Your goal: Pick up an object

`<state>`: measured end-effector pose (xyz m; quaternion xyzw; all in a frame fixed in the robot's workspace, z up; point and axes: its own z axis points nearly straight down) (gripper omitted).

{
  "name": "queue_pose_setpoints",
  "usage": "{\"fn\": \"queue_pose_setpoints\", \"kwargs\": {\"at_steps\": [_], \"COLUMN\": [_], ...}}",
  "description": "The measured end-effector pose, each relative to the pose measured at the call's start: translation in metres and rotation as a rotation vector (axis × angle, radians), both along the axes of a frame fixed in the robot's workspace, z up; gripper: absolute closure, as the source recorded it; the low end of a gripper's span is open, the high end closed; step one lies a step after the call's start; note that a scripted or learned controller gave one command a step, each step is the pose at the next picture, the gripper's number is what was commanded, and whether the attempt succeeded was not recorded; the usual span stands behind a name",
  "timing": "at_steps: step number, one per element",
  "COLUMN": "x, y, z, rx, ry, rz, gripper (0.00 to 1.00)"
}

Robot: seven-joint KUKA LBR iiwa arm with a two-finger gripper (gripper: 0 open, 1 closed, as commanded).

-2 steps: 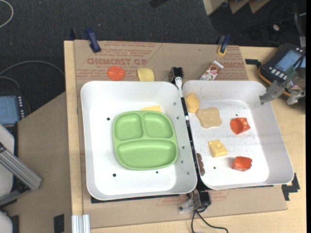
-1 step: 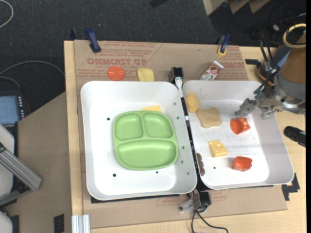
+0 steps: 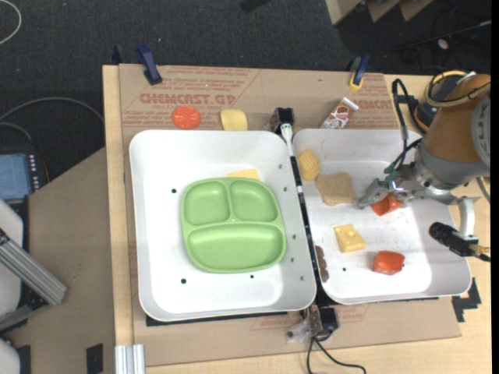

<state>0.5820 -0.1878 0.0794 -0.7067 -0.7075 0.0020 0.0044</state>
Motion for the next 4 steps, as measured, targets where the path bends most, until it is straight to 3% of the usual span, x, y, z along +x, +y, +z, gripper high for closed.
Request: {"fn": "queue_pose_setpoints", "kwargs": {"at_steps": [1, 2, 3, 4], "x": [0.003, 0.003, 0.003, -0.016], "y": [-0.002, -0.002, -0.002, 0.016], "z": [0.016, 0.026, 0.026, 0.004], "rx": [-0.004, -0.005, -0.005, -0.001], "ry": [-0.011, -0.013, -0.012, -0.003], "rz": [-0.002, -0.002, -0.002, -0.001], "gripper": [1.0, 1.0, 0.0, 0.0]}}
